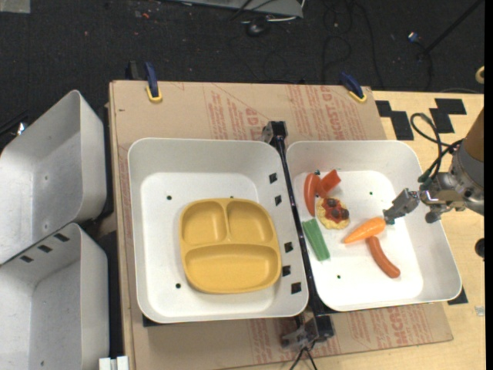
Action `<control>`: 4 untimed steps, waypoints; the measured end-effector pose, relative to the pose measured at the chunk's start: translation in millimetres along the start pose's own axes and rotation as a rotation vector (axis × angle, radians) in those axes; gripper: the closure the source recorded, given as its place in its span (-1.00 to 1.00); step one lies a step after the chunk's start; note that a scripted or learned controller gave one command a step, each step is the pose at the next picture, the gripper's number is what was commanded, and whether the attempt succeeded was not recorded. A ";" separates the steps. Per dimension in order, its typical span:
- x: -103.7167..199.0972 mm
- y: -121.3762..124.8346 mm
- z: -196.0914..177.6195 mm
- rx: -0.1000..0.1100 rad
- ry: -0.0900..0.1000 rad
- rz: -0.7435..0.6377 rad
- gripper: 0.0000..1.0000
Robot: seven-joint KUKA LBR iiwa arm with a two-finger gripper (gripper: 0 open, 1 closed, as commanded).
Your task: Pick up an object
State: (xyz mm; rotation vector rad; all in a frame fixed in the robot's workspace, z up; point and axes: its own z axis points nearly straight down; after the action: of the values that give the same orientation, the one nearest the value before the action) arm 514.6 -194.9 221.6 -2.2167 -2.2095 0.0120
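The right bin [400,160] holds several toy foods. An orange carrot [363,230] lies in the middle, with a red sausage [383,257] just below it. A green stick [316,239], a small round pizza piece [333,213] and red pepper pieces [314,190] lie along the bin's left side. My gripper [417,208] hangs over the right part of this bin, just right of the carrot's tip. It is open, with nothing between its fingers [400,205].
The left bin [154,168] holds a yellow divided plate [229,245]. A black divider [289,206] runs between the bins. Spare white bins [46,176] stand at the far left, and cables [431,129] trail by the arm at the right.
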 end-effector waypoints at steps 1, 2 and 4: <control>1.0 2.5 -7.5 -0.013 -0.003 -0.004 -1.00; 6.9 5.9 36.4 -0.011 -0.002 -0.003 -1.00; 14.0 8.5 127.5 -0.016 -0.001 -0.001 -1.00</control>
State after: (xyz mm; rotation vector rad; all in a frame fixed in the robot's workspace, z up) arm 521.4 -180.5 94.1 -2.2234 -2.2192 -0.0042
